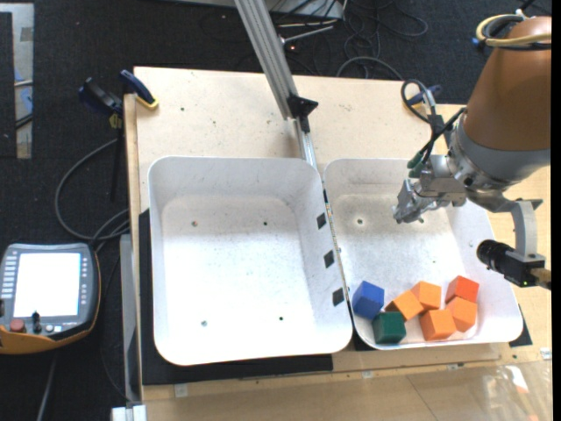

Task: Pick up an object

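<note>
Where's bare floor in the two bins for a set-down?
The left bin has bare floor from wall to wall. In the right bin, the far and middle floor is bare up to the end effector. Its near end is crowded: blue cube, green cube and orange cubes bunch against the front rim.

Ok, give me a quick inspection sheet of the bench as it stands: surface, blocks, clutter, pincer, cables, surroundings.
Surface: pale bench, speckled, bearing left bin and right bin side by side.
Job's things: blue block, green block and four orange blocks clustered in the right bin's near corner.
Clutter: blue clamp at the bench's far left corner.
Pincer: pincer above the right bin's far part, apart from the blocks, nothing seen between its fingers.
Cables: green-and-black wires by the wrist; dark leads on the floor.
Surroundings: teach pendant left; metal strut.
</note>
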{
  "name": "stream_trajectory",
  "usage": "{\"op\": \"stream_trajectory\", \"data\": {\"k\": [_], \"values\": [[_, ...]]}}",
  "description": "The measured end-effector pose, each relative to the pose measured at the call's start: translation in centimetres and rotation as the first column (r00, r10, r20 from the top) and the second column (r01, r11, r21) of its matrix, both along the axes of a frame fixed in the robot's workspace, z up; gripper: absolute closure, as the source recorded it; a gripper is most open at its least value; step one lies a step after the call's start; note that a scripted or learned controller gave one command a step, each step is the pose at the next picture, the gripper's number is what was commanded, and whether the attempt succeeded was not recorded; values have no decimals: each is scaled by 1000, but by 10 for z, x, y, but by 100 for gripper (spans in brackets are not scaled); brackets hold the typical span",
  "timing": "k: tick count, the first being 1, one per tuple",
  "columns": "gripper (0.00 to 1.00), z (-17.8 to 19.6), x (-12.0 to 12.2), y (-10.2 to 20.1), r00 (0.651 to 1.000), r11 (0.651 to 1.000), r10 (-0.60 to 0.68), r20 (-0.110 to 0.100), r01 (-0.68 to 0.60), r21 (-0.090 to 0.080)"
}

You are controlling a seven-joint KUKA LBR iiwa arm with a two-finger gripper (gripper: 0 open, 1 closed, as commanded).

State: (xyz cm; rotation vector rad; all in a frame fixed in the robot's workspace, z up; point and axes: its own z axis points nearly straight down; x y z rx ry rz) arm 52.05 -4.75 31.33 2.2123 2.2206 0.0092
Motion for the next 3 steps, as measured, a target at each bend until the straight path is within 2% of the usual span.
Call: {"op": "stream_trajectory", "data": {"k": [1,2,3], "values": [[100,-61,75,-35,1000,1000,-6,-11,6,-2],[100,-48,75,-33,1000,1000,-1,-7,1,-1],[100,-69,26,-94,1000,1000,-12,-14,12,-1]]}}
